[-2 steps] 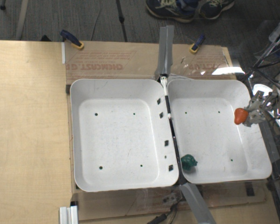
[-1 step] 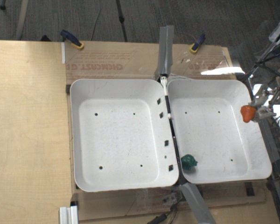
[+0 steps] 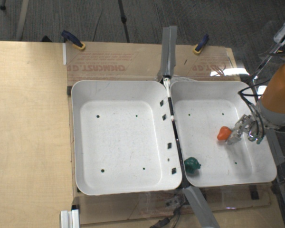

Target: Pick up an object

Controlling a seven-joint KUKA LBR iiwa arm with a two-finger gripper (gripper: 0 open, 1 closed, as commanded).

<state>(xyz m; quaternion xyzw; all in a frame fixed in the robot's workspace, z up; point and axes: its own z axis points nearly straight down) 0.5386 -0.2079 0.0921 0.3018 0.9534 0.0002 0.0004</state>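
Note:
In the right bin (image 3: 213, 93) lie two small objects. An orange-red lump (image 3: 223, 133) sits right of the bin's middle. A dark green lump (image 3: 192, 164) rests near the front left corner, close to the divider. My gripper (image 3: 234, 135) reaches in from the right edge, low over the bin floor. Its tip sits right beside the orange lump's right side, and I cannot make out whether the two touch. The grey arm with its orange band (image 3: 279, 95) stands over the bin's right wall.
The left bin (image 3: 118, 87) stands alongside, joined to the right one by a metal divider with black clips (image 3: 171, 127). Cardboard (image 3: 109, 63) held by two clamps lies behind the bins. A wooden bench top (image 3: 28, 127) stretches to the left.

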